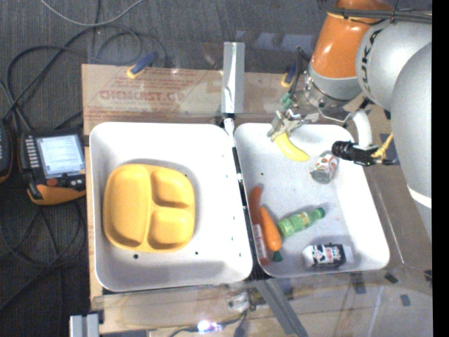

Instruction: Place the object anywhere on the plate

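Note:
A yellow banana [292, 149] lies at the back of the right bin [365, 220], near its far wall. My gripper [280, 128] hangs right over the banana's upper left end and seems to touch it. The view does not show whether the banana is gripped. A yellow plate [149, 206] with three compartments rests in the middle of the left bin [102, 146], with nothing on it.
The right bin also holds a small can [324, 167] lying on its side, a green bottle [300, 222], an orange carrot [270, 229], a thin red-orange piece [255, 195] by the left wall and a black-and-white carton [324, 255]. A raised rim [240, 188] divides the two bins.

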Robot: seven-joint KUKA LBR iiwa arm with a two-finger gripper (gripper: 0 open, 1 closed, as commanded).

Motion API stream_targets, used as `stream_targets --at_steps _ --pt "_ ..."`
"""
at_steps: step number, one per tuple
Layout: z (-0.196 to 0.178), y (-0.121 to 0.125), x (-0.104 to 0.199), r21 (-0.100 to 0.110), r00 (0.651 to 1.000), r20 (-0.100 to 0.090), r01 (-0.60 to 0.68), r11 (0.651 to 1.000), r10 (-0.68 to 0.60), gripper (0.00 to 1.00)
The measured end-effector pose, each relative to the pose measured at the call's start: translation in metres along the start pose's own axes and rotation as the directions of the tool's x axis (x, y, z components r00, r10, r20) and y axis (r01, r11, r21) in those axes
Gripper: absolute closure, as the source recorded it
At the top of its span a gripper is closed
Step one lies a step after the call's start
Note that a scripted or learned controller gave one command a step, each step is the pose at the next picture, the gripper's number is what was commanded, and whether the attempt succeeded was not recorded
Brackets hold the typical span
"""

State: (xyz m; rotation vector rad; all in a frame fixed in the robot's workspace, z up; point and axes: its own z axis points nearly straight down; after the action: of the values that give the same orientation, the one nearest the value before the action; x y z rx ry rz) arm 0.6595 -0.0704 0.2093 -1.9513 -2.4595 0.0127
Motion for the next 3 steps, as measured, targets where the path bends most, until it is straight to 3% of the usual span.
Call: stream_targets --at_steps 1,2,3 --pt "-0.023 -0.028 0.041 -0.001 1.0 -0.004 -0.005 1.0 0.005 1.0" --pt "-0.022 0.007 -0.004 -0.001 0.997 0.0 0.072 0.997 -0.072 1.0" --pt "-0.068 -0.026 0.06 -0.002 1.0 -0.004 0.012 1.0 -0.012 1.0"
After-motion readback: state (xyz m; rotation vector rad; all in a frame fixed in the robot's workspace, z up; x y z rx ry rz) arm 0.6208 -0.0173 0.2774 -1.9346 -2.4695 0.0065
